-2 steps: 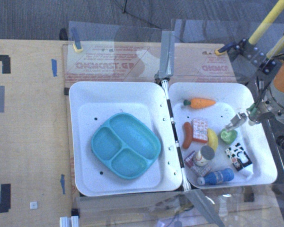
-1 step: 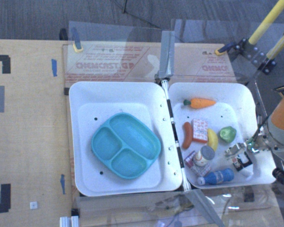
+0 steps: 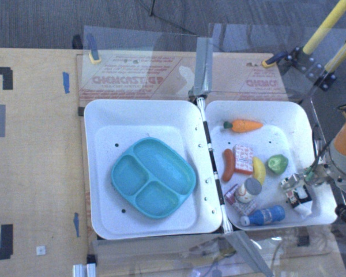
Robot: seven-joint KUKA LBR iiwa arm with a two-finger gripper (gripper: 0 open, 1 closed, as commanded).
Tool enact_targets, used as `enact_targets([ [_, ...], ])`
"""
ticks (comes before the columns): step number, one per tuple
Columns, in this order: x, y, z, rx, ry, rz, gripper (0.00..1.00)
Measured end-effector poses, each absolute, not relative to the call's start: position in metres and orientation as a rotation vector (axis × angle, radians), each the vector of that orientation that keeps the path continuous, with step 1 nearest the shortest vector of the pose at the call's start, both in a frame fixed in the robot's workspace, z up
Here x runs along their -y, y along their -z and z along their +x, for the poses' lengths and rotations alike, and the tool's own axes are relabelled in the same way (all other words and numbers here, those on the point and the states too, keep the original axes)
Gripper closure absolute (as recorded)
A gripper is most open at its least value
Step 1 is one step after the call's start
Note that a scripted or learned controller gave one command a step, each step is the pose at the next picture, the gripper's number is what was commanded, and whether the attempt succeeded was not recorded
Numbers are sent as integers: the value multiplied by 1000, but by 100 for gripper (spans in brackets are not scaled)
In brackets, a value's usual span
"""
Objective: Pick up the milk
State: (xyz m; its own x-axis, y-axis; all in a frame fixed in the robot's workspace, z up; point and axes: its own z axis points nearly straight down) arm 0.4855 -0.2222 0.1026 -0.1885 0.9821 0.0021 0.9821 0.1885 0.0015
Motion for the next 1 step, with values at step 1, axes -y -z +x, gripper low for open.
enact_targets([
  [1, 208, -95, 481, 2585, 2, -1795, 100],
])
